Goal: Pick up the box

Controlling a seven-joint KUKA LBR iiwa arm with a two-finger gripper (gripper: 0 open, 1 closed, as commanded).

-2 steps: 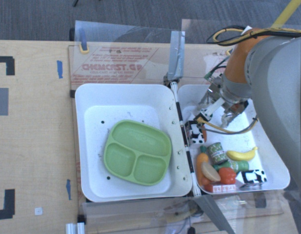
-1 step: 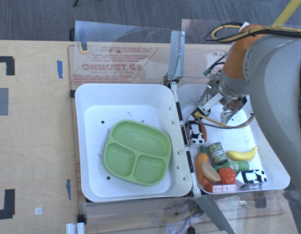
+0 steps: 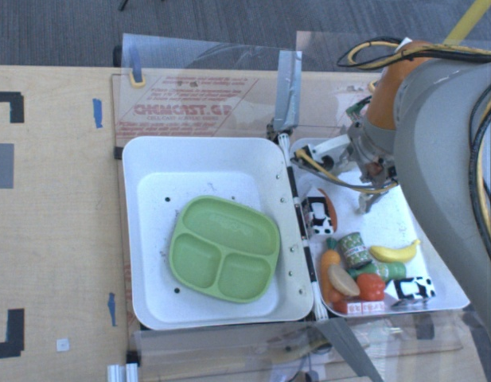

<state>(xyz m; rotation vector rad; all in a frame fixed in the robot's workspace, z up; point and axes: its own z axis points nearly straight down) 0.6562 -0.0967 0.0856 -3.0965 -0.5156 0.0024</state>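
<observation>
White plastic, two shallow bins side by side on the counter (image 3: 54, 213). Left bin (image 3: 150, 173): one green divided plate (image 3: 224, 248), lying flat in the middle. Right bin (image 3: 412, 213): a small heap toward the near end — banana (image 3: 395, 252), green can (image 3: 355, 250), orange and red toy foods (image 3: 352, 285), a black-and-white carton (image 3: 317, 217) against the dividing wall. We take the box (image 3: 410, 290), also black and white, to be the piece at the near right corner, beside the heap. Hand (image 3: 366, 204) hangs over the far end, well apart from it; its state we cannot tell.
</observation>
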